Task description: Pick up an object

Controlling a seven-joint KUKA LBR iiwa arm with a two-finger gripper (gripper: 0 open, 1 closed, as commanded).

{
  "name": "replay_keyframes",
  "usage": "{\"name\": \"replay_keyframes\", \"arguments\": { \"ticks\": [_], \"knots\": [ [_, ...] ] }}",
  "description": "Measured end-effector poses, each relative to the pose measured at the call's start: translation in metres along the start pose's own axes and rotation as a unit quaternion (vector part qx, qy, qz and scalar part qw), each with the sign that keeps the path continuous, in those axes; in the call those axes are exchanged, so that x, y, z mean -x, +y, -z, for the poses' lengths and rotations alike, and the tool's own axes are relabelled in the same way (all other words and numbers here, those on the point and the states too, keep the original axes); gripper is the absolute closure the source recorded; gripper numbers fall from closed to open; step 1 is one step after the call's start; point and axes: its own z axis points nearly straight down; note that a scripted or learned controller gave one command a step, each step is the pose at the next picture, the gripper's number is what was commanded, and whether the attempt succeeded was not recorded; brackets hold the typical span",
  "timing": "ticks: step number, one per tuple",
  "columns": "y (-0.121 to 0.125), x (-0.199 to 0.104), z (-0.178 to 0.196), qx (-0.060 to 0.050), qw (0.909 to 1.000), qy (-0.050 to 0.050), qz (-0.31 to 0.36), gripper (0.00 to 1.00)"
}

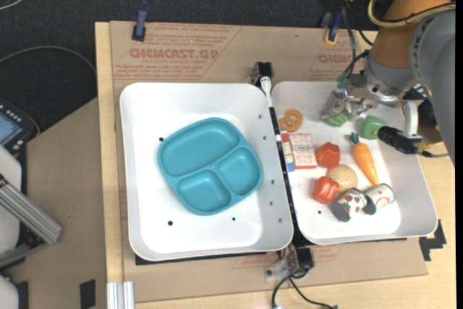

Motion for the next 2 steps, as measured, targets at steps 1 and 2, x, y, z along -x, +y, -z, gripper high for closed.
{"name": "replay_keyframes", "arguments": {
  "ticks": [1,2],
  "knots": [
    [0.004,-0.027,-0.007,0.008,1.0,-0.001,0.002,1.0],
    [0.005,-0.116,0.1,0.016,0.9998,0.001,0.006,1.0]
  ]
}}
